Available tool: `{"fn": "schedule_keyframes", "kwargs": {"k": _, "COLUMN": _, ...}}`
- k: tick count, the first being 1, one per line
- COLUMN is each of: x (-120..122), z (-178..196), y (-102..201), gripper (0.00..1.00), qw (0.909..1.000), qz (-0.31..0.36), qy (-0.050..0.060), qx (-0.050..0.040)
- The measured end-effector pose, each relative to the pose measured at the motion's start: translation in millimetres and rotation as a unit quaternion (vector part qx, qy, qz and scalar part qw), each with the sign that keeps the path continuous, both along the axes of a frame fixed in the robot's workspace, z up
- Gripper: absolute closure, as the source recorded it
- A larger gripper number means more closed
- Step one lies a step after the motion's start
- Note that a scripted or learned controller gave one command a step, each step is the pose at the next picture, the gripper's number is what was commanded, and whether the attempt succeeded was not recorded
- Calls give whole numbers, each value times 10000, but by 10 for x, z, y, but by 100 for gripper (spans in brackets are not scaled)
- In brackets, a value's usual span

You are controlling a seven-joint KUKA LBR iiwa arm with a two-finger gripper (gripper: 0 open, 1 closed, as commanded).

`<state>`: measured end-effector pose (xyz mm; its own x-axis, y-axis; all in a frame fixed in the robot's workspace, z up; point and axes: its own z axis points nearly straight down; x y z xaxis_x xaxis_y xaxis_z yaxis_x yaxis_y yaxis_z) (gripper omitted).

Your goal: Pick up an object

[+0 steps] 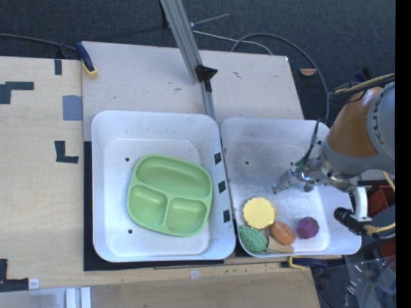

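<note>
In the right bin (257, 136) lie a yellow round piece (259, 212), an orange piece (282, 231), a green leafy piece (253, 239) and a purple piece (307, 227), all near the front wall. My gripper (282, 184) hangs over the bin's middle, up and to the right of the yellow piece. Nothing shows between its fingers, and its tip is apart from every object. The arm's orange band (350, 130) is at the bin's right edge.
The left bin (109, 172) holds a green three-compartment plate (170, 194). A metal rod (183, 27) slants down from the top to the bins' shared wall. Cables lie on the dark floor behind the bench.
</note>
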<state>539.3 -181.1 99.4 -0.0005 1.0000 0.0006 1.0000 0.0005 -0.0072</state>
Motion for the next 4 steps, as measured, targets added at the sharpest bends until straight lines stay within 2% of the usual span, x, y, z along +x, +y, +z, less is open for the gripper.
{"fn": "schedule_keyframes", "kwargs": {"k": 1, "x": 12, "z": 133, "y": 11, "gripper": 100, "qw": 10000, "qz": 9, "qy": -19, "qx": 5}}
{"fn": "schedule_keyframes", "kwargs": {"k": 2, "x": -20, "z": 624, "y": 106, "gripper": 100, "qw": 10000, "qz": 10, "qy": -50, "qx": -4}}
{"fn": "schedule_keyframes", "kwargs": {"k": 4, "x": 9, "z": 1669, "y": 3, "gripper": 100, "qw": 10000, "qz": 9, "qy": -62, "qx": -13}}
